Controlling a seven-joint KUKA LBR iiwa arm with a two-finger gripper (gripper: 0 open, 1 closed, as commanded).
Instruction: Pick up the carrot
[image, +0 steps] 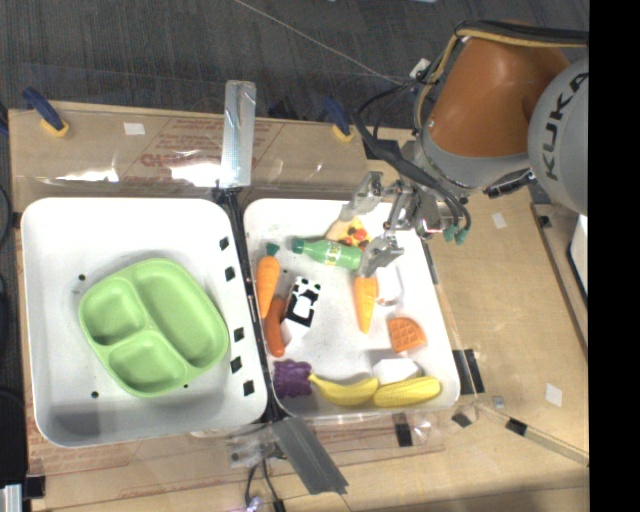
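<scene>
The gripper (381, 232) hangs over the back of the right bin (440, 300), just above the green bottle (328, 252); whether it is open or closed cannot be told. A carrot (366, 302) lies just below it in the bin, apparently untouched, its long axis running front to back with the narrow tip toward the near edge. A second carrot (267, 283) lies along the bin's left wall, similarly aligned.

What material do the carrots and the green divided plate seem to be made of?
The two carrots look like moulded plastic toys: an even orange colour and a smooth, slightly shiny skin. The green divided plate in the left bin also looks like plastic, with one flat colour, rounded moulded edges and a mostly matte finish. Both are judged by look alone.
</scene>
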